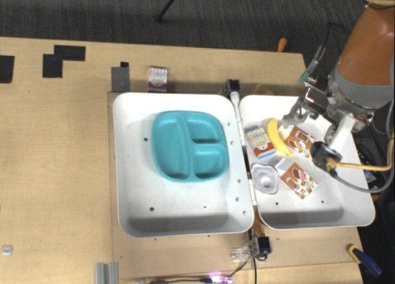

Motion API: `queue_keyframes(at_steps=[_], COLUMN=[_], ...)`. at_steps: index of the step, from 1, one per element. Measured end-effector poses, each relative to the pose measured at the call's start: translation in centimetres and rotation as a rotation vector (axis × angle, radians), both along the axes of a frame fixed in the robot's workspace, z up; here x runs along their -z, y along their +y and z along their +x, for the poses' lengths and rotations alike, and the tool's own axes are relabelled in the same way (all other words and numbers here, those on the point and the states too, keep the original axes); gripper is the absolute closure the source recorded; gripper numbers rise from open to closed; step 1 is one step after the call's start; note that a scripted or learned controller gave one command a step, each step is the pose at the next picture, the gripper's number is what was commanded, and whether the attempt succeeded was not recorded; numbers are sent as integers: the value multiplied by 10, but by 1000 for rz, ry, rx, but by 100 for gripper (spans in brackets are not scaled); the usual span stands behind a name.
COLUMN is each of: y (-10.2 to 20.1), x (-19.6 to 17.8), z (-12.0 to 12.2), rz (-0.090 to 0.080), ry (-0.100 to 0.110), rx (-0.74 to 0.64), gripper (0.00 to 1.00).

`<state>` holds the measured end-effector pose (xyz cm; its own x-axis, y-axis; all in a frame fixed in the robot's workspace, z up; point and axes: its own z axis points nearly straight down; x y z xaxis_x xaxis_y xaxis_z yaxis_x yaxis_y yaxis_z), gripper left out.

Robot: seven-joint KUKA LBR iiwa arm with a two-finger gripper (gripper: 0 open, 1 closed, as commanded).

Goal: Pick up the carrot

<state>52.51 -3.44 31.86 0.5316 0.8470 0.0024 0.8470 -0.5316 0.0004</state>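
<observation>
The pincer (295, 116) hangs over the right bin (345, 212), near the banana (278, 137); I cannot tell its state, nor pick out the carrot.

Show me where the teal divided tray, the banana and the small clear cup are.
teal divided tray (185, 147): camera view, on its large left compartment.
banana (276, 137): camera view, on the middle of its yellow curve.
small clear cup (265, 179): camera view, on its round opening.

Teal tray (188, 144), yellow banana (278, 139) (2 white bins (133, 171)), orange-banded arm (368, 42).
</observation>
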Motion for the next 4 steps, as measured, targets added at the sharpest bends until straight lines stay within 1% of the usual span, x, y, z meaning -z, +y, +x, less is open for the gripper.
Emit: queue_keyframes(at_steps=[1,2,3,4], y=[-73,-50,-68,-151], x=[-56,2,34,114], z=[16,-9,10,32], rz=[-5,0,0,-4], ry=[-6,4,6,11], rx=[20,426,680,753], gripper=[0,0,0,0])
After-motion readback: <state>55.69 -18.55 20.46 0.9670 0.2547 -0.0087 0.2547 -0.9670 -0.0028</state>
